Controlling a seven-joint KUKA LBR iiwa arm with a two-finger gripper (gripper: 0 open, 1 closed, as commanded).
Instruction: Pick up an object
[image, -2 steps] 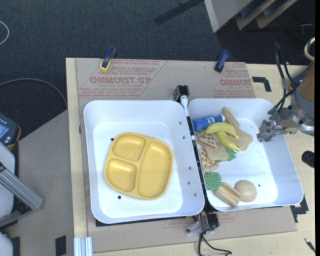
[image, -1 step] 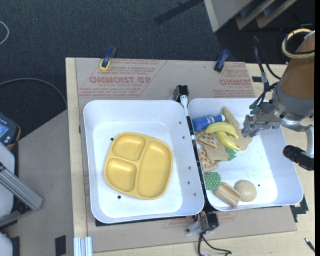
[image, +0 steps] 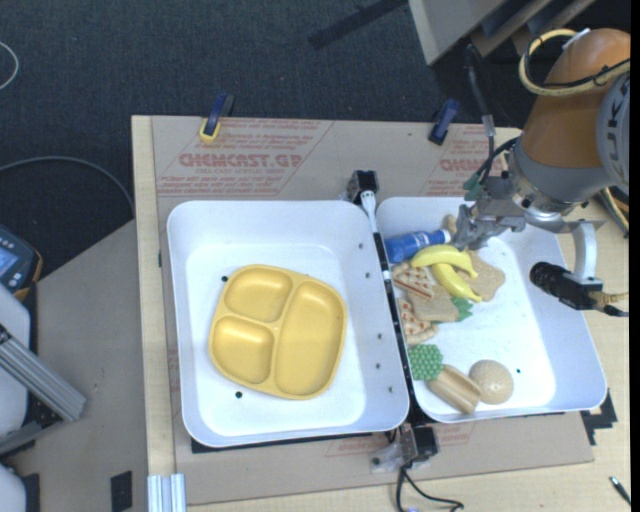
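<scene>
Cardboard-topped table (image: 300, 150), printed in red, clamped at the far edge. Two shallow white plastic bins side by side: left bin (image: 200, 230) smooth and glossy, carrying a yellow divided tray (image: 278, 330) of rounded moulded plastic with three compartments; right bin (image: 565, 350) crowded toward its left half with play food. Grey arm with orange band (image: 570, 90) reaching in from the right, gripper (image: 478, 228) low over the far end of the pile, just above and beside the yellow banana (image: 450, 268). Fingers too small and shadowed to read: spread or pressed together, cannot tell; nothing seen between them.

Banana, the likely target, lying curved across tan bread-like slices (image: 440, 295) near the middle of the right bin, blue bottle (image: 412, 244) just behind it. Probably hollow plastic: light, stiff, somewhat slick, apt to roll or skid on the loose slices beneath. Best hold judged across the narrow middle of the curve, fingers square to its length, not at the tapering tips.

Smaller pieces toward the near edge: a beige round roll (image: 491, 380), matte and domed; a tan cylinder (image: 454, 389) touching it; a green knobbly piece (image: 426, 360); a scrap of green leaf (image: 464, 309) under the bread.
</scene>
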